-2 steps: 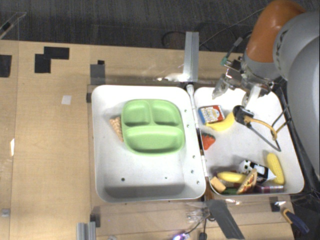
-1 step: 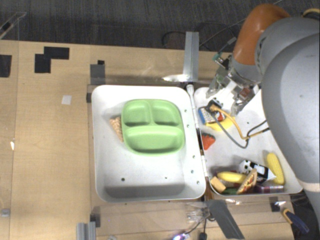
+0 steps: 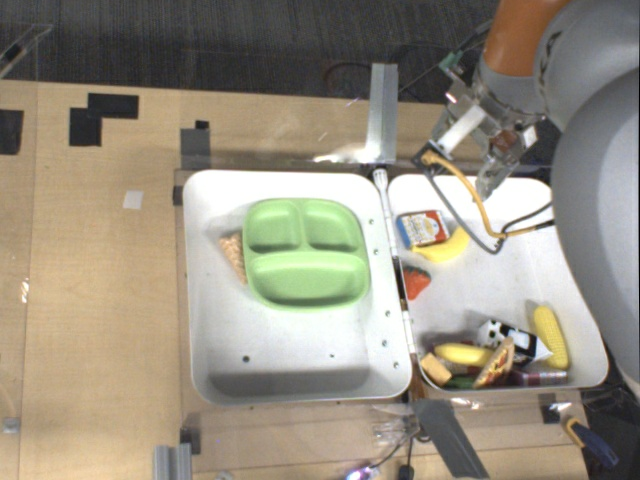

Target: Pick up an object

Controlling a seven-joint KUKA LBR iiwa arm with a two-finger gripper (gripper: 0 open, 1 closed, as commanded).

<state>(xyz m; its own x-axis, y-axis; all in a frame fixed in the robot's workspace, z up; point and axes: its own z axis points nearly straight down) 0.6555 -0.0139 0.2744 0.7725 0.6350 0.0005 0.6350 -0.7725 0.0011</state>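
Arm's in from the right, gripper hovering over the back edge of the right bin, well above the contents. Can't tell how it's set from this angle; nothing visibly in it.

Candidates all sit in the right bin: a small blue-and-red carton touching a yellow banana near the back-left corner, a red piece just below them by the divider. Front edge is a pile — another banana, a pizza slice, a corn cob, a black-and-white toy, all packed close.

Left bin has a green divided tray with a tan waffle-like piece beside it.

My read: still approach, no pick committed yet. Closest target is the carton/banana pair — next move needs a descent forward and left, and those two touching could spoil the grasp. The red piece stands more clear.
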